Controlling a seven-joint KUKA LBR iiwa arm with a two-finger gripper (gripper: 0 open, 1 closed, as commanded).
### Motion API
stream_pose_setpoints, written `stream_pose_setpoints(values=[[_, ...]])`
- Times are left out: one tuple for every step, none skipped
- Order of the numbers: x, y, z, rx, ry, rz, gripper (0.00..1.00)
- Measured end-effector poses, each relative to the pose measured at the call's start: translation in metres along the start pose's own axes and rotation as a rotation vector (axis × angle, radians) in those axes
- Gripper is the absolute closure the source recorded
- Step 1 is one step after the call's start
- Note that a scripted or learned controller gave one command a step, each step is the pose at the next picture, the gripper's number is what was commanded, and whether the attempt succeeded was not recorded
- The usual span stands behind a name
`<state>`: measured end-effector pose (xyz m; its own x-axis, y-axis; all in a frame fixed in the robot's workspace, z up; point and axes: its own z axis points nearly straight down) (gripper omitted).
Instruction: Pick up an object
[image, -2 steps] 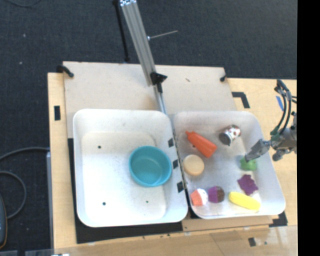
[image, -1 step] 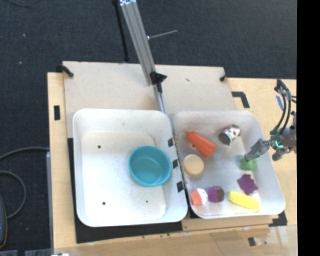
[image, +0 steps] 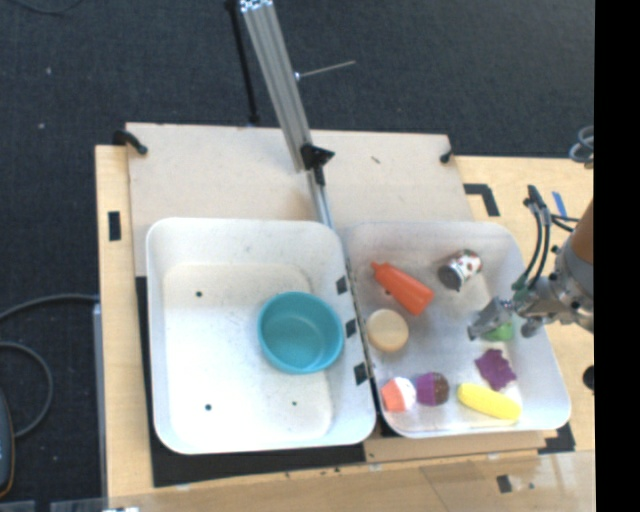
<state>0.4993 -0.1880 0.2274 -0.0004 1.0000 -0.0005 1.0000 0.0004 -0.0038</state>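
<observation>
Your tool (image: 497, 322) hovers low over a green object (image: 503, 329) in the right bin (image: 540, 400); I cannot tell its state. Next, you need a confirmed grip, then lift.

the left bin (image: 180, 400) holds a blue bowl (image: 301, 332). the right bin (image: 545, 375) holds a carrot (image: 403, 285), a yellow banana (image: 489, 402) and a purple piece (image: 495, 367); the hand (image: 497, 322) hovers at a green object (image: 501, 328).
</observation>
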Motion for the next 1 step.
stream_pose_setpoints(values=[[-0.0059, 0.0036, 0.0588, -0.002, 0.000, 0.001, 0.00]])
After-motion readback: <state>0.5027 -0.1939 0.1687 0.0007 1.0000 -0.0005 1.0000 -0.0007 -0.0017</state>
